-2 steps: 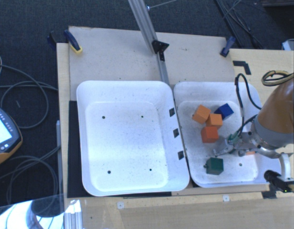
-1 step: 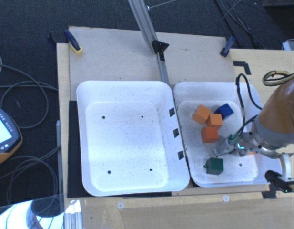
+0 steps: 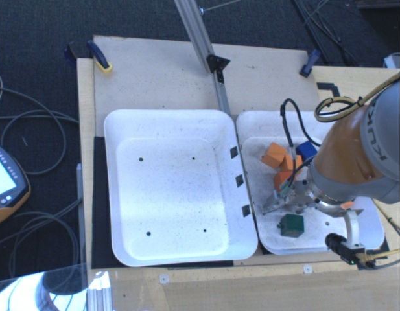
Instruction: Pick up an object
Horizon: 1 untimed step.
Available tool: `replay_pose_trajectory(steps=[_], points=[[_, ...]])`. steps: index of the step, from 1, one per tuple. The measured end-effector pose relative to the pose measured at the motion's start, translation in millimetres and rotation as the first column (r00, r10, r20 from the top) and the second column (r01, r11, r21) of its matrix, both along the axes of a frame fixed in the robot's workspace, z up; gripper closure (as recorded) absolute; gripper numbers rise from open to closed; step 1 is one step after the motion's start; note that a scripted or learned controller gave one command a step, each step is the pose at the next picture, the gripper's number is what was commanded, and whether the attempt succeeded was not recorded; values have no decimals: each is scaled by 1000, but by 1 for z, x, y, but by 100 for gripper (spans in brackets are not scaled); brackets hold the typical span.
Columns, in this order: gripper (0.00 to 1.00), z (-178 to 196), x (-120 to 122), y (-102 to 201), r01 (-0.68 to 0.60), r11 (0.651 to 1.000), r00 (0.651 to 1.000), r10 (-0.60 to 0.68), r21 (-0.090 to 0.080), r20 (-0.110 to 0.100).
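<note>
Camera view puts the arm (image 3: 355, 154) in front of you, entering from 3 o'clock over the right bin (image 3: 251, 131). Your gripper (image 3: 285, 198) hangs low inside that bin, but whether it is open or closed you cannot tell. An orange block (image 3: 275, 155) lies at 12 o'clock from the gripper, with a blue block (image 3: 306, 150) just beside it. A green block (image 3: 292, 225) rests at 6 o'clock, near the gripper. The left bin (image 3: 170, 186) sits at 9 o'clock on the desk (image 3: 154, 70).

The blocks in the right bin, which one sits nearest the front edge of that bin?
The dark green block. It lies alone toward the right bin's front rim, while the orange block and blue block sit farther back.
</note>
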State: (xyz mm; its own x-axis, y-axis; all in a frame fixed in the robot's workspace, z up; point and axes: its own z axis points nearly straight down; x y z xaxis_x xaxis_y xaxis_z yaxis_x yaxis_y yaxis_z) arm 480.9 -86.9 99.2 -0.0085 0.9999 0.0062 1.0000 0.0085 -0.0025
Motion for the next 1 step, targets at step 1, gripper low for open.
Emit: replay_pose_trajectory(steps=[1], points=[[0,105,2,29,3,1000,1000,-3,-5,12]])
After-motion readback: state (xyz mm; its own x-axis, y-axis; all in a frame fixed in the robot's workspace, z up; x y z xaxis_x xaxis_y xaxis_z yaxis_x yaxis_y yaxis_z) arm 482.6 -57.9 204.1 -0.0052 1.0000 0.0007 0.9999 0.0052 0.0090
